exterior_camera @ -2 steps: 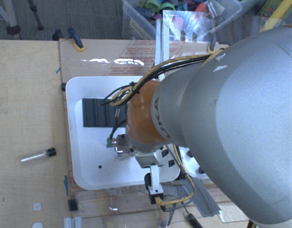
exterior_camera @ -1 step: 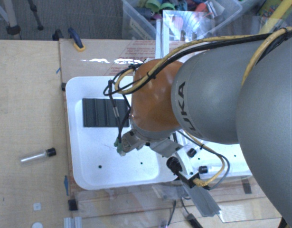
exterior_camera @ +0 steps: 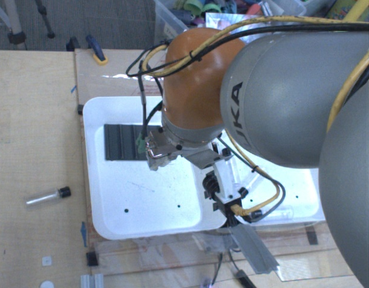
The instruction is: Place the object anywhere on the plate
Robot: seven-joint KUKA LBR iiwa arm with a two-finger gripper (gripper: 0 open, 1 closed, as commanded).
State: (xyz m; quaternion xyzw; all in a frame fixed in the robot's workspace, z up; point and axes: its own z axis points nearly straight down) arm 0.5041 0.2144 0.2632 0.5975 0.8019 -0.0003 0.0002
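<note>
One dark ribbed plate (exterior_camera: pixel 119 142) lies flat in the left bin (exterior_camera: pixel 112 215), long axis running left to right. The gripper (exterior_camera: pixel 153 152) hovers at its right end; I cannot tell how its jaws stand.

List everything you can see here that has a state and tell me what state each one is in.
Dark plate: lying flat in the left bin, its right end hidden under the arm.
Left bin: sitting on the bench, holding the dark plate.
Arm: reaching in over the bins, covering most of the right one.
Small tube: lying on its side on the bench, outside the bins.
Storage box: open, full of colourful items.
</note>
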